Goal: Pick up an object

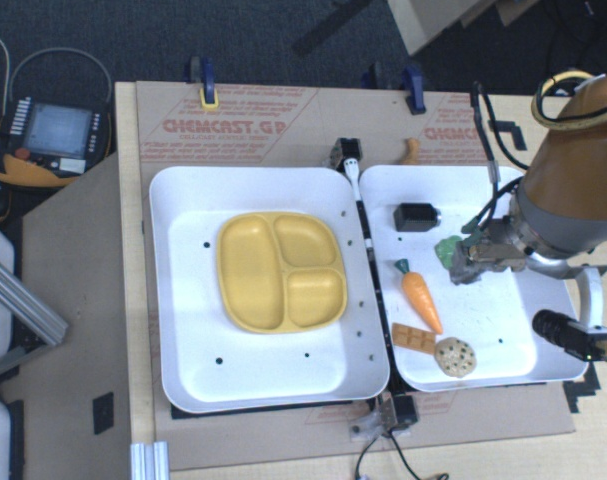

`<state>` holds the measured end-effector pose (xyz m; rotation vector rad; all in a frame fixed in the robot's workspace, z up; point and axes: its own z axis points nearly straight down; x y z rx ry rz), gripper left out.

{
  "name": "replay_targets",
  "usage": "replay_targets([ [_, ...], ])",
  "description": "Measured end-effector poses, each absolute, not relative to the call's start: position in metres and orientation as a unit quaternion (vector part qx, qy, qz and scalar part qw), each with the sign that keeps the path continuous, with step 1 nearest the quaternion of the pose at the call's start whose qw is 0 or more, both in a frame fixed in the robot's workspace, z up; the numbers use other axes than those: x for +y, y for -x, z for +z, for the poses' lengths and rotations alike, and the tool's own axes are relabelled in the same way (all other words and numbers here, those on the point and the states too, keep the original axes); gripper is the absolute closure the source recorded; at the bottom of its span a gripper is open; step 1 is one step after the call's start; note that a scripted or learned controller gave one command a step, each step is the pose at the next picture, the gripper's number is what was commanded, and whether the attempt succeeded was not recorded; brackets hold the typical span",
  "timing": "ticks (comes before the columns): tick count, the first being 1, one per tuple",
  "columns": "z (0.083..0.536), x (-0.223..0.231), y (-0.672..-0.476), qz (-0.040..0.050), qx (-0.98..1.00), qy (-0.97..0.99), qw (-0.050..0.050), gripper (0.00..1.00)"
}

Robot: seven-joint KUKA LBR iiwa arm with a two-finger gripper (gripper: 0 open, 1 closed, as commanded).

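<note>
Broccoli (447, 250), a small green piece, is seen at about three o'clock of the view, in the right bin (503, 363), just beside the gripper (467, 266), which is lowered at its four o'clock side. Whether the claw is open or closed cannot be told. No object is seen lifted, so the pick is judged as not yet done: a grasp and a lift are left. In the right bin are also found a black block (416, 216) at eleven o'clock of the broccoli, a carrot (421, 298) at seven o'clock, and a cracker (414, 337) touching a cookie (455, 356) further down. A yellow divided plate (281, 270) is held in the left bin (183, 348).
</note>
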<state>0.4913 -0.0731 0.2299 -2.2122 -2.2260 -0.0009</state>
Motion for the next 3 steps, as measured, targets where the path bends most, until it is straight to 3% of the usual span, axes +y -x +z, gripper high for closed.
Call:
replay_targets([
  [3,0.234,0.069,-0.532,-0.0010,-0.709,0.705,0.000,1.00],
])
